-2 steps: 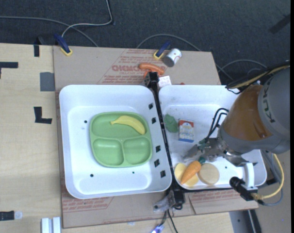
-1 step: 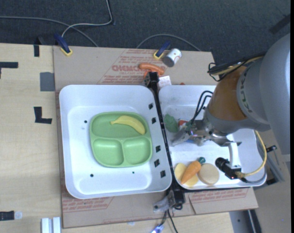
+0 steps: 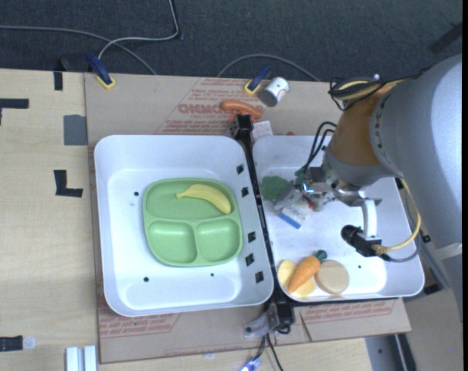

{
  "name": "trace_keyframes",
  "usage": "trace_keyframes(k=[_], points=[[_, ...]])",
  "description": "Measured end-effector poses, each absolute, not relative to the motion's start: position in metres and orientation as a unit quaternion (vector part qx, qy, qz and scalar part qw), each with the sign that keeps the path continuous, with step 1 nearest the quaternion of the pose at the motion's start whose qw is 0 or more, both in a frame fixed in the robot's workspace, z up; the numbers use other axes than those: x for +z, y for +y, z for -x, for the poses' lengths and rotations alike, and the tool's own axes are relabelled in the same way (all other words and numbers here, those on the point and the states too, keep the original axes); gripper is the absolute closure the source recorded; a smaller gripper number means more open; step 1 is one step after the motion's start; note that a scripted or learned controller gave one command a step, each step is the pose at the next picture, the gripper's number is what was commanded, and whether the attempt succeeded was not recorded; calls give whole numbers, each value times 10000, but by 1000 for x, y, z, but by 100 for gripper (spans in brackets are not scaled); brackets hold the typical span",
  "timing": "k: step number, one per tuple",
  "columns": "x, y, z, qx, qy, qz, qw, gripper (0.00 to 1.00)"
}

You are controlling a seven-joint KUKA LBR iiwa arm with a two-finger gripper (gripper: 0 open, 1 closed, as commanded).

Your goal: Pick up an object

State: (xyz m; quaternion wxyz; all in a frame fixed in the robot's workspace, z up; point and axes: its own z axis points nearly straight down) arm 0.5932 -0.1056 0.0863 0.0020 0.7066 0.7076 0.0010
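At the lower centre of the frame, in the right bin's [image 3: 404,288] near corner, lie three rounded toy foods packed together: a smooth orange carrot [image 3: 303,273] with a green tip, a yellow piece [image 3: 285,270] and a pale tan disc [image 3: 332,277].

Further up, mid-right, the gripper [image 3: 305,194] hangs low over a flat, glossy blue-and-white packet [image 3: 289,212] and a dark green leafy-looking piece [image 3: 276,187]. These are probably its targets. Whether the jaws are open or closed cannot be told; nothing is visibly held.

The packet lies flat on slick plastic, so fingers could skid over it or pinch both things at once.

At centre left, the left bin [image 3: 118,168] holds a matte green divided plate [image 3: 193,221] with a curved yellow banana [image 3: 206,197] in its upper compartment. Beyond, at the top, is bare cardboard.
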Motion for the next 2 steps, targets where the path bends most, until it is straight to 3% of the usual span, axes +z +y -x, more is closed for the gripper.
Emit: trace_keyframes(k=[1, 2], points=[[86, -110, -628, 6, 7076, -7066, 17, 0], [96, -110, -628, -4, 7078, -7064, 18, 100]])
